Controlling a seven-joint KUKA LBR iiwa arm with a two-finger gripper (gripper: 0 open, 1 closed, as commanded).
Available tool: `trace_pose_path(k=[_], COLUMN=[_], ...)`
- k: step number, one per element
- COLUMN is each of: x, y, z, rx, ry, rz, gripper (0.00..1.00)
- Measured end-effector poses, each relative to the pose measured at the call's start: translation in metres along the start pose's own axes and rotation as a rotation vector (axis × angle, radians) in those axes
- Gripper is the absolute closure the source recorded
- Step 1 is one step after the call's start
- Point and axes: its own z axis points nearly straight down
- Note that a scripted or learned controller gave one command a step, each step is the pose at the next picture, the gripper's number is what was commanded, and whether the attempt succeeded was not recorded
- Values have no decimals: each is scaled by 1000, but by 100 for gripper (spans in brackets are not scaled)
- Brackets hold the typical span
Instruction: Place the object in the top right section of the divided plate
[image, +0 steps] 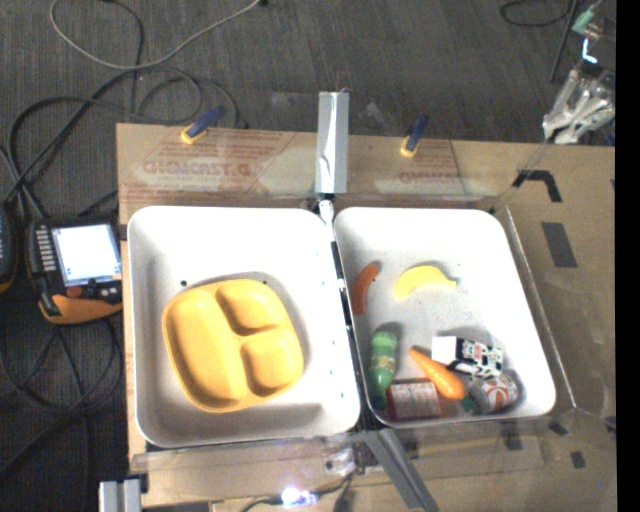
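The divided plate (205, 350) is yellow with rounded corners. It has one long section down its left side and two smaller ones on the right, one far and one near. It lies flat in the left bin (150, 240), turned a little askew, and all three of its sections are bare.

The right bin (500, 250) holds the loose things, and we cannot tell which of them is the task's object. A yellow banana (424, 281) lies towards the far side, with a slim red pepper (364, 285) to its left by the bin's wall. Nearer us, a green piece (383, 358) stands beside an orange carrot (438, 373). A small white and black packet (468, 352) lies just right of the carrot. A reddish can (412, 400) and a silvery can (495, 392) lie along the near wall.

What we take for the gripper (578, 105) hangs at the far right, beyond the bench and well apart from both bins. We cannot tell how far open it is, nor whether it has hold of anything.
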Motion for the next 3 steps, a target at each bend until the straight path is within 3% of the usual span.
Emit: trace_pose_path(k=[1,2,3], x=[-8,-3,-21], y=[0,-11,0], z=[0,-1,-1], rx=[0,-1,-3], ry=[-2,0,-1], rz=[-160,-574,-910], gripper=[100,100,100])
